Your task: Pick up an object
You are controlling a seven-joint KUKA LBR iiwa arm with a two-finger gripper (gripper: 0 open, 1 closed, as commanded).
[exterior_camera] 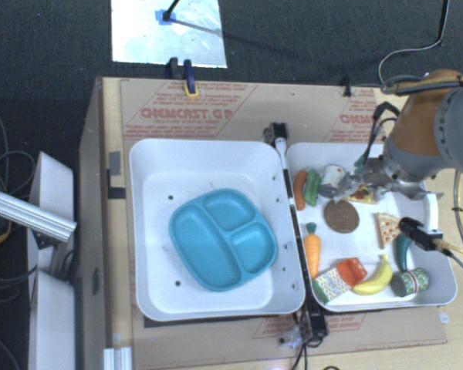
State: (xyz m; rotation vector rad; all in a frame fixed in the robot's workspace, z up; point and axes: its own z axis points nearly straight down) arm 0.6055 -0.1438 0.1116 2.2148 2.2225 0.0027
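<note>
The arm (428,126) reaches in from the right and its gripper (353,182) hangs low over the back of the right bin (445,280). The view is too small and cluttered to tell how the gripper is set, and nothing can be made out held in it.

No one object is named by the task, so the nearest pieces are the likely candidates. A round brown disc, perhaps a toy cookie or patty (342,216), lies flat just in front of the gripper, toward the camera side of the bin. To the gripper's left, against the bin's dividing wall, a green vegetable (313,186) and an orange-red piece (300,190) lie side by side, their long axes running roughly front to back. A pizza slice (387,228) sits to the right of the disc.

Farther toward the front lie a carrot (313,253), a banana (376,278), a small red piece (352,269), a printed box (332,284) and a small can (410,281), all well apart from the gripper. The left bin (158,176) bears a blue divided plate (222,239).

The disc probably calls for the shortest move: a short shift forward and a descent.
</note>
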